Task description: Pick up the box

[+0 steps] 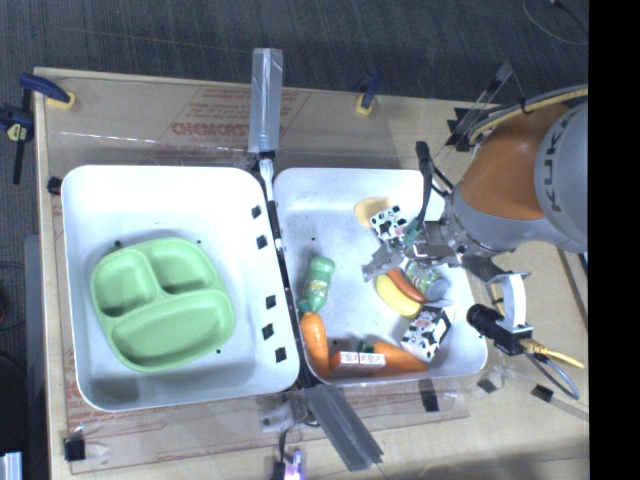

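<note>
Your gripper (pixel 408 255) hangs low in the right bin (pixel 300 193), crowded over the hot dog toy (pixel 397 290), so you cannot tell its grasp state. The cow-patterned box (pixel 427 332) lies just beside it, near the bin's front right corner, above the carrot (pixel 350 353).

My gripper (pixel 408 256) sits low in the right bin (pixel 330 183), fingers lost in clutter, can't tell their state. My wrist hides part of the yellow-red toy (pixel 398 292) and one edge of the black-and-white patterned item (pixel 388 223). My arm (pixel 530 178) runs off the right edge. Label on the orange box (pixel 372 360) too small to read. The box's left end tucks under the carrot (pixel 314 338).
</note>
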`<act>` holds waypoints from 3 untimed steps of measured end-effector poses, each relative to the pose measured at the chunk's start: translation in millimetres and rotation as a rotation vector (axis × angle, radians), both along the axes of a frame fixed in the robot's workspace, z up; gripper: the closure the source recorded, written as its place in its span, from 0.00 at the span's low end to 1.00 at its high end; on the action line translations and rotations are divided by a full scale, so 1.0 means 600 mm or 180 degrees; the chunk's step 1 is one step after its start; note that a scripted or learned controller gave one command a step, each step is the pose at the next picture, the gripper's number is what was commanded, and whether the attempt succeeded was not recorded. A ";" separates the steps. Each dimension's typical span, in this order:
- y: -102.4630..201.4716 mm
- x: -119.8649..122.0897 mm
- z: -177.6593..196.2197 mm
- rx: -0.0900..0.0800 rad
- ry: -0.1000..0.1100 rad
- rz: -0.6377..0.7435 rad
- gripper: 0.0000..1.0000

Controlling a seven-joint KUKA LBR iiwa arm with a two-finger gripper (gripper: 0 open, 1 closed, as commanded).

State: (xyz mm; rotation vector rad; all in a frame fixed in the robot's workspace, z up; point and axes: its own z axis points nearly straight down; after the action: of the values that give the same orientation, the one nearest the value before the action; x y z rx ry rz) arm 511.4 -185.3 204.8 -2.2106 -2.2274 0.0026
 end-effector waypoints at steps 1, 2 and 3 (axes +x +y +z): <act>0.164 0.029 0.077 -0.0005 -0.0004 -0.0459 0.00; 0.129 -0.056 -0.187 -0.0052 -0.0034 -0.0728 0.00; 0.118 0.080 -0.186 -0.0022 -0.0024 -0.0402 0.00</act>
State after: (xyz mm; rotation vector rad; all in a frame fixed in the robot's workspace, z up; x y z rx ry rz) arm 559.4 -114.2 93.4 -2.3543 -2.0899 0.0017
